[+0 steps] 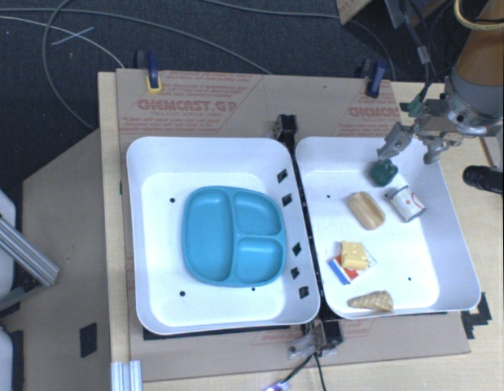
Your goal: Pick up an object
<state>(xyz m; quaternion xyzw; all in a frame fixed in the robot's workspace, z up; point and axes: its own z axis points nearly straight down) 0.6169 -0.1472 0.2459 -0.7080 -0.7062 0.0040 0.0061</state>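
Glossy smooth plastic: white bins [146,218], blue divided plate [232,236].

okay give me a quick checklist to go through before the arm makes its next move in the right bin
1. Gripper over the right bin: ok.
2. Fingers spread, nothing between them: ok.
3. Green object just below the gripper: ok.
4. Fingers centred on the green object: not ok, it sits off to one side.
5. Room around it: ok, bun and can lie apart.
6. Gripper height above the bin floor: cannot tell.
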